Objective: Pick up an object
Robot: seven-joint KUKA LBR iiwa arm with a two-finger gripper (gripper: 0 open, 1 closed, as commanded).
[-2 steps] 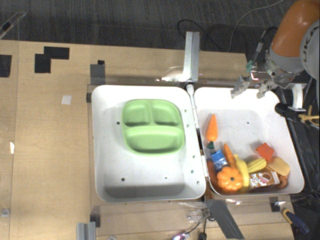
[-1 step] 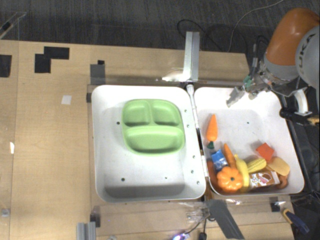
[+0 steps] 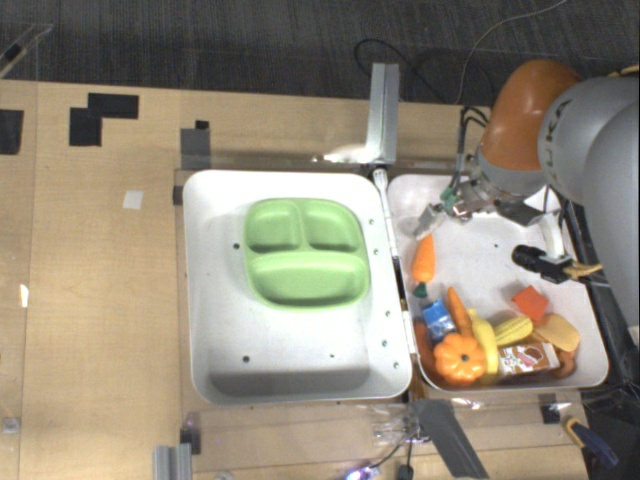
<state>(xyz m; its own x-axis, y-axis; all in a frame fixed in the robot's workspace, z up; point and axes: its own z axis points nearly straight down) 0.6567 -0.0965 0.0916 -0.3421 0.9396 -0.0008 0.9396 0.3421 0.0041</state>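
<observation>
My gripper [image 3: 441, 212] hangs over the back left part of the right bin [image 3: 500, 233], below the arm's orange band [image 3: 520, 118]. Just in front of it an orange carrot [image 3: 424, 258] lies against the bin's left wall, apart from the gripper. Nothing shows held in the gripper. At the bin's front lie several toys: an orange pumpkin [image 3: 459, 359], a yellow banana [image 3: 486, 341], a blue piece [image 3: 436, 319], a red block [image 3: 530, 302] and a printed box [image 3: 525, 358].
The left bin [image 3: 215, 348] holds a green divided plate [image 3: 303, 251]. A black part [image 3: 536, 260] juts over the right bin's right side. A metal post [image 3: 384, 108] stands behind the wall between the bins.
</observation>
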